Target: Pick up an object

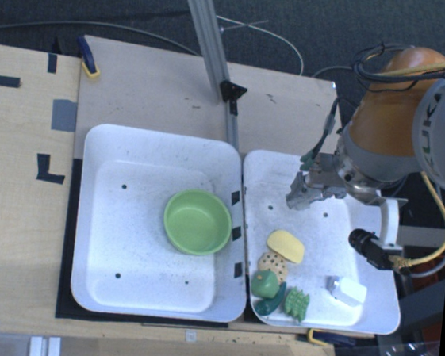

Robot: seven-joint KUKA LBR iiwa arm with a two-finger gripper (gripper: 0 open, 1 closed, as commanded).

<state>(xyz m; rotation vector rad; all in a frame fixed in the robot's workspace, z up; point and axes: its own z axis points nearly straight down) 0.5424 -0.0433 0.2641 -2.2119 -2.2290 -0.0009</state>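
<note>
The grey arm with its orange band [391,97] enters from three o'clock and covers the upper right corner of the right-hand shallow white bin [318,248], so that bin's far rim is hidden there. The left-hand shallow white bin [113,225] sits edge to edge with it, their walls touching down the middle.

In the left bin a round green plastic bowl [197,222] stands upright toward four o'clock of that bin's floor, near the shared wall; the rest of that floor is open white surface.

The two-finger gripper [300,196] hangs over the right bin's upper half, at about eleven o'clock of its floor. It is dark and seen from above, and whether its fingers are apart or together cannot be told; nothing is visible between them. Bare floor lies beneath and around it.

The objects lie well apart from the gripper, clustered at six o'clock along the near rim. A yellow oval piece [286,245] rests just above a tan dotted piece [272,264], which touches a dark green rounded toy [266,285]. A small spiky green piece [297,303] lies just beside it at the rim; these shapes overlap and are hard to separate. A small white blocky object [346,289] sits alone at four o'clock, near the right wall.
</note>
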